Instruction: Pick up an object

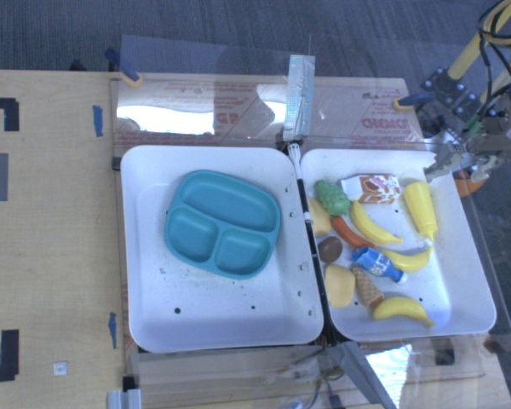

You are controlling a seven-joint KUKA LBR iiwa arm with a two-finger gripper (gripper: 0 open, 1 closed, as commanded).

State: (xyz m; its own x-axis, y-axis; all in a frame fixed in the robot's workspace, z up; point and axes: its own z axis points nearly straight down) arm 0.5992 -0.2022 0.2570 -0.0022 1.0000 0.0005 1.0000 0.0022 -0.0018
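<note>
The right bin (473,254) holds a heap of toy foods: a green vegetable (332,198), a white snack packet (376,188), a yellow bottle (420,208), an orange carrot (349,229), a brown round piece (330,248), a blue can (380,264) and three bananas (402,310), (370,226), (413,258). My gripper (443,160) hangs at the bin's far right corner, above the rim and just right of the yellow bottle. Nothing shows in its grasp.
The left bin (145,254) carries a blue divided plate (223,223). A clear plastic wall (238,109) and a grey upright post (300,96) stand behind the bins. Yellow cables (494,24) trail from the arm at top right.
</note>
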